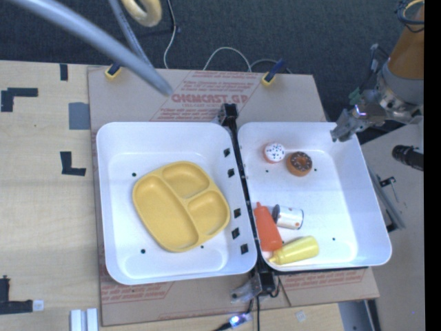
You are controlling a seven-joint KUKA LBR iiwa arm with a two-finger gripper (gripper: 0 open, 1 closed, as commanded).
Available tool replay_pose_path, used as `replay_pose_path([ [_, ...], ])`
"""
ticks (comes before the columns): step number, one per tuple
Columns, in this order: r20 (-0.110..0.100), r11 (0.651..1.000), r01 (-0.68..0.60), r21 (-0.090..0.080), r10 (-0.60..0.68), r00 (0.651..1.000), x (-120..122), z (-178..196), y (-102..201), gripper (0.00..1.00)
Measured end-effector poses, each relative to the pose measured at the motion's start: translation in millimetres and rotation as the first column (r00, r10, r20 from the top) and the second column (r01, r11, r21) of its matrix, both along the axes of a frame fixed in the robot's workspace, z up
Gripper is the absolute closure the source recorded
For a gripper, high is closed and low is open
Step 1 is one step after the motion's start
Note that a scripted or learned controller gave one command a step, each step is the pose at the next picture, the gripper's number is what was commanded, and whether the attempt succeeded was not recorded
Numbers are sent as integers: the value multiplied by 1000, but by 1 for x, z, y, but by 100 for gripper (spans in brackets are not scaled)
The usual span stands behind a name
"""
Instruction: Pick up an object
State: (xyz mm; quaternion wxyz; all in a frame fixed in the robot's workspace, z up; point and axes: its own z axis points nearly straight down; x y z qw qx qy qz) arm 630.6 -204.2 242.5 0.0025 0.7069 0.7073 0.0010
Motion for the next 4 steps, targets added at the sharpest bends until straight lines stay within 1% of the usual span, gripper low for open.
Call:
replay_pose_path([
  [1, -2, 1000, -1, 1, 1, 1000, 1, 33, 0, 100],
  [2, -7, 1000, -4, 3, 4, 1000, 2, 18, 48, 100],
  [3, -6, 1000, -5, 3, 5, 1000, -3, 21, 96, 100],
  [4, -8, 1000, -5, 3, 5, 1000, -6, 5, 143, 100],
])
